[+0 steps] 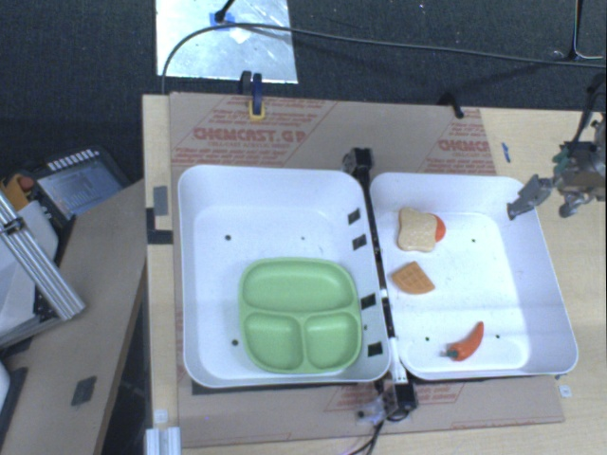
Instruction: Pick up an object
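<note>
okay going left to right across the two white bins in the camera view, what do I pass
Green divided plate in the left bin → waffle piece → orange chili pepper in the right bin → gripper at the right rim.

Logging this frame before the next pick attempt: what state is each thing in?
green divided plate: upright in the left bin, compartments bare
toast slice: flat in the right bin, overlapping a red piece
waffle piece: flat, lying apart
chili pepper: lying near the front wall
tool: at the right bin's far right rim, holding nothing
</note>
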Controlling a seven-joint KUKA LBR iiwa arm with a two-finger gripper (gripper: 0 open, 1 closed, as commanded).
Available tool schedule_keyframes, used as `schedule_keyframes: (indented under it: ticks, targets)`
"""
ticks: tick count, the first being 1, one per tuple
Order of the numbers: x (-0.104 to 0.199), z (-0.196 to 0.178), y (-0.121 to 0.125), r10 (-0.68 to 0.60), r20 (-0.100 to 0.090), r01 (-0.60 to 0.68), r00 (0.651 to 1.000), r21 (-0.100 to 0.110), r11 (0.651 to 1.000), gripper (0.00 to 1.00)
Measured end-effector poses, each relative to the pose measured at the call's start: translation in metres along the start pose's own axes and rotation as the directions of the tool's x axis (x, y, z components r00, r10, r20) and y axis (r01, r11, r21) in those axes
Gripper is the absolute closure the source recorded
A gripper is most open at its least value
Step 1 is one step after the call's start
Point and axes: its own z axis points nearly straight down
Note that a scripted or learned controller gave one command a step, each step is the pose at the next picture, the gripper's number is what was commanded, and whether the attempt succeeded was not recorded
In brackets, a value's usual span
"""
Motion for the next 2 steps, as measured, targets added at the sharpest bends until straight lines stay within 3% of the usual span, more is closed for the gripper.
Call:
schedule_keyframes:
  ticks: [1,2]
  targets:
    - [0.001,-0.005,0.002,-0.003,0.002,0.003,1.0,-0.009,1.0,0.0]
    - [0.004,0.052,-0.006,-0.001,0.0,0.001,1.0,-0.004,1.0,0.0]
